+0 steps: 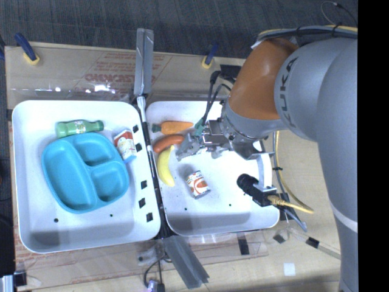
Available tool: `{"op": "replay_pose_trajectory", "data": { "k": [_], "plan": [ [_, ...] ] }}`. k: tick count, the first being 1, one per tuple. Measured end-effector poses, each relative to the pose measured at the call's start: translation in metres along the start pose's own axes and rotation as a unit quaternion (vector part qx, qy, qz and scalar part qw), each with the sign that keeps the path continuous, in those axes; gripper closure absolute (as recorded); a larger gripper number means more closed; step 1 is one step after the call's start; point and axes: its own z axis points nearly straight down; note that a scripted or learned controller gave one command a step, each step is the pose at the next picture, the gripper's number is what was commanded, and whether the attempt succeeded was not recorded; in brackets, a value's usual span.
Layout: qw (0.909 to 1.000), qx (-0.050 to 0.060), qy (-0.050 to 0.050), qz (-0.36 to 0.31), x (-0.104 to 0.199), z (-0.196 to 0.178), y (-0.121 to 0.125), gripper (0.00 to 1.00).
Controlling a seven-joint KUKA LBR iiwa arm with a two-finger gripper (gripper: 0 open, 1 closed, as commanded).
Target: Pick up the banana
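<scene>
A yellow banana (165, 166) lies lengthwise in the right bin (237, 221), close to its left wall. My gripper (186, 150) hangs over the right bin just right of the banana's upper end, its metal fingers pointing left. No object shows between the fingers. The grey arm with its orange band (261, 84) reaches in from the right and covers the bin's upper right part.
In the right bin an orange carrot (175, 126) and a reddish sausage (168, 142) lie above the banana, and a small can (198, 184) sits below the gripper. The left bin (30, 224) holds a blue divided plate (85, 170), a green bottle (79, 127) and a small carton (125, 145).
</scene>
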Motion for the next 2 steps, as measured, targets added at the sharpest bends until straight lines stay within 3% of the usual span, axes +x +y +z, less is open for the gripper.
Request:
{"op": "replay_pose_trajectory", "data": {
  "k": [1,2],
  "plan": [
    [1.0000,0.002,-0.001,-0.009,0.070,0.044,0.006,0.00],
    [0.9978,0.000,0.000,-0.067,0.069,0.001,0.059,0.00]
  ]
}}
